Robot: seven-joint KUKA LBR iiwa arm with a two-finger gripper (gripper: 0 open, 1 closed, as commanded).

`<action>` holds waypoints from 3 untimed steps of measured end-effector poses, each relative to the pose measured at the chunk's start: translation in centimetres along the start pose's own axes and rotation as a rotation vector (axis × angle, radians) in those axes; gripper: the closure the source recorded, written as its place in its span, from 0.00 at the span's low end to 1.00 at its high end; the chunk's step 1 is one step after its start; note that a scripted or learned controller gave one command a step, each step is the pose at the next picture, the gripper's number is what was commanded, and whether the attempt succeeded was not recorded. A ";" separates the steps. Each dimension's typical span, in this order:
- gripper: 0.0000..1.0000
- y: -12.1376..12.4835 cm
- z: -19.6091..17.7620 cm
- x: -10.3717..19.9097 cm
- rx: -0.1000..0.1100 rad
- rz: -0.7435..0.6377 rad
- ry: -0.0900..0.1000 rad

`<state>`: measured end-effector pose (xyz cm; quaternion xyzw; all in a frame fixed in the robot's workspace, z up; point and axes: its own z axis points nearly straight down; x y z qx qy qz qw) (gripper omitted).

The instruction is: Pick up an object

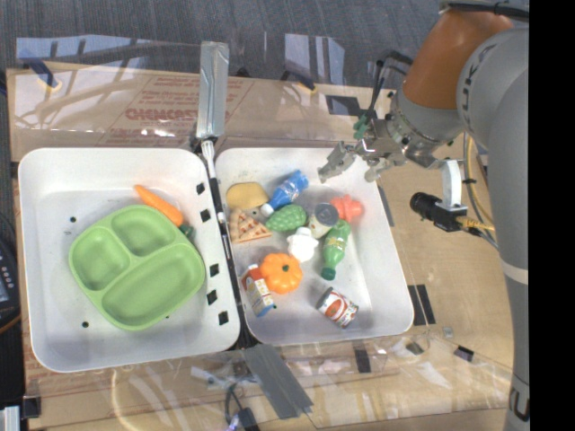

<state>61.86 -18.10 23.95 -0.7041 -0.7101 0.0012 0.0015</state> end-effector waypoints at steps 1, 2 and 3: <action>0.00 -3.6 11.4 5.3 -0.005 -0.229 -0.001; 0.00 -10.2 14.1 6.3 0.001 -0.160 0.001; 0.00 -14.1 4.6 6.9 -0.003 -0.326 -0.001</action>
